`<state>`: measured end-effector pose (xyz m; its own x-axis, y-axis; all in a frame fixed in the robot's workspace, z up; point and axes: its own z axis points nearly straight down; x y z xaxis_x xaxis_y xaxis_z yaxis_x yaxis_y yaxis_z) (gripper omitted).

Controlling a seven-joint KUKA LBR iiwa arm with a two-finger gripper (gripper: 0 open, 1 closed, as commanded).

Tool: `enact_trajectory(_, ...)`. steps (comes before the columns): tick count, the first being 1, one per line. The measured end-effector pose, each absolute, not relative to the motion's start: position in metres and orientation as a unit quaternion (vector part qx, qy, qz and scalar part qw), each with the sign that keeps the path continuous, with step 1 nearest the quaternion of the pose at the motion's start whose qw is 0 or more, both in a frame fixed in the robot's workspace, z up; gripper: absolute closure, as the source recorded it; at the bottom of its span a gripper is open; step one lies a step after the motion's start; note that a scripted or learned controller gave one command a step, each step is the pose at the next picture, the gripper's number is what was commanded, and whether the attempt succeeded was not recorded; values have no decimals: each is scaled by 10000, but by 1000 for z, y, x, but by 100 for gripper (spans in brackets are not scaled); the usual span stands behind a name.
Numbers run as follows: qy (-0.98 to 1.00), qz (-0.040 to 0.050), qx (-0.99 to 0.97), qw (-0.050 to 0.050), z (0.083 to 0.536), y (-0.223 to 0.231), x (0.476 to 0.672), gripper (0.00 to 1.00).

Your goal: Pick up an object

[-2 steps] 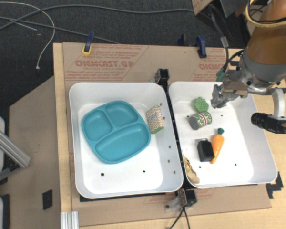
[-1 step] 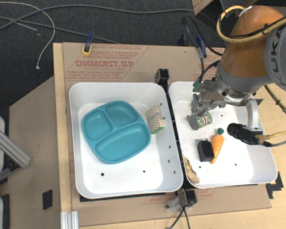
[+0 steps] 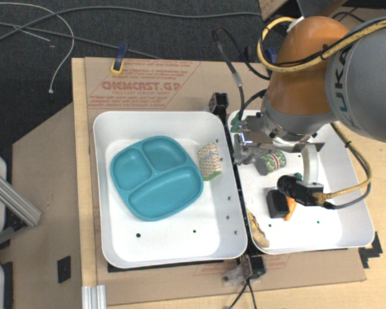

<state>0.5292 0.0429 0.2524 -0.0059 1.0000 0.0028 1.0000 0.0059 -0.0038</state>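
— Orange-banded arm (image 3: 309,56) looms over the right bin (image 3: 347,237). Where's the gripper (image 3: 260,148)?

— Low at the bin's left wall, touching a grey-green cup (image 3: 271,162); its grip can't be judged.

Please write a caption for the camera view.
Arm reaches over right bin; blue plate lies in left bin.

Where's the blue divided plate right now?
In the camera view, the blue divided plate lies flat in the left bin, toward its upper middle, with a small patterned object at its right edge.
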Motion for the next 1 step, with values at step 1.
enact_trajectory(1,-7088,18,-7054,30,222,90,523,100)
